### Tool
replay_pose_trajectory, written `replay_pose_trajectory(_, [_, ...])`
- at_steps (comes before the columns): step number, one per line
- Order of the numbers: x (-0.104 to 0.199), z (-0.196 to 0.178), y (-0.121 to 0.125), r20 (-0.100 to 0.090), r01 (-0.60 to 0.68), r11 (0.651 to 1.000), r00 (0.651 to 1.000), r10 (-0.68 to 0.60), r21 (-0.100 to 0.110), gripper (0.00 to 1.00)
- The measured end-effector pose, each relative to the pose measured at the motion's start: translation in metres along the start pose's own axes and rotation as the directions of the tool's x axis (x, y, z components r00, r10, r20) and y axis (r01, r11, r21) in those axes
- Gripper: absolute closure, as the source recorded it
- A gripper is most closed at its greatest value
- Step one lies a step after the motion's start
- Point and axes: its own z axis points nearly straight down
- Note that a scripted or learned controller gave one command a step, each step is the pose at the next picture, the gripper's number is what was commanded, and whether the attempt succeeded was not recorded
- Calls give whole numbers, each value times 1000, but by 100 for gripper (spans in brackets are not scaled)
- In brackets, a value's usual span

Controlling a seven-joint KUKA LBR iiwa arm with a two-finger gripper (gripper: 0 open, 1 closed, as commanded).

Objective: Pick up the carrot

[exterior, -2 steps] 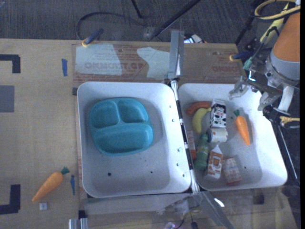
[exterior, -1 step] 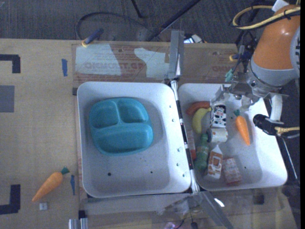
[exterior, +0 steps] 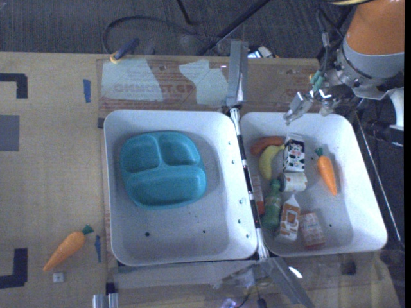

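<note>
Right bin (exterior: 359, 233) holds the carrot (exterior: 327, 174) untouched near its right edge, gripper (exterior: 307, 104) hovering over the bin's far rim, fingers apart and empty, so descent and grasp remain.

Plastic, cardboard and metal on a wooden bench

The two bins (exterior: 168, 122) look like matt white plastic with a faintly speckled surface; in the left one sits a teal tray (exterior: 163, 168) of smooth plastic with a soft sheen. The carrot (exterior: 327, 174) in the right bin looks like smooth orange plastic with a green top, as does a second carrot (exterior: 65, 249) left of the bins, lying on the pale, matt wood of the bench (exterior: 51, 172). The milk carton (exterior: 295, 154) left of the first carrot seems printed card. The gripper (exterior: 310, 106) above the right bin is shiny bare metal.
</note>
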Motion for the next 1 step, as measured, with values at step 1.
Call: replay_pose_trajectory(1, [-58, 40, -52, -1, -24, 1000, 1000, 24, 3, 0])
